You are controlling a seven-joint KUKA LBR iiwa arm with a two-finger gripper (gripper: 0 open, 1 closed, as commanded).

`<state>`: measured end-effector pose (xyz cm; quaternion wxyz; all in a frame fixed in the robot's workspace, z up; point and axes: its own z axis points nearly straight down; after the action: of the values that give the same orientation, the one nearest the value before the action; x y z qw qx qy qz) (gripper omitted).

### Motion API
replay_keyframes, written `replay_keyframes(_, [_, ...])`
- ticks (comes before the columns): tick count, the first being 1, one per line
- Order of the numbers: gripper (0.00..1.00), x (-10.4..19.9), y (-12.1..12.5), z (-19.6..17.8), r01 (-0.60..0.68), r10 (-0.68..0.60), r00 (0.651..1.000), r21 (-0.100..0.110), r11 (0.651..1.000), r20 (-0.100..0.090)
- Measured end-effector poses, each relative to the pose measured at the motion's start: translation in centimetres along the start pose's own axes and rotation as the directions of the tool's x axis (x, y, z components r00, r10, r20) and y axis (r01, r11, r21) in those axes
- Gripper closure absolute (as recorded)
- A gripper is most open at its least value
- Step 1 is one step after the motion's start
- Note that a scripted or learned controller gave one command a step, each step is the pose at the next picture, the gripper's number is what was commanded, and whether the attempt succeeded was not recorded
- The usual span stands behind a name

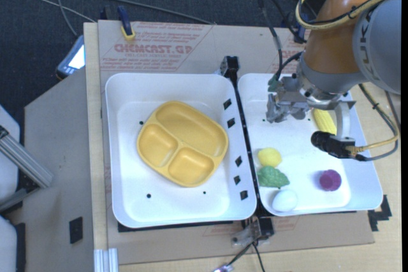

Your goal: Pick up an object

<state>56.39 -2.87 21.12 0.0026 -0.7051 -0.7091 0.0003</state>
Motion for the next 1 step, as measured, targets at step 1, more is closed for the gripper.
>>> replay_keyframes(1, [1.00,5.06,-1.70,-1.41,0.001,-0.001,1.000,-0.002,1.000,-0.001])
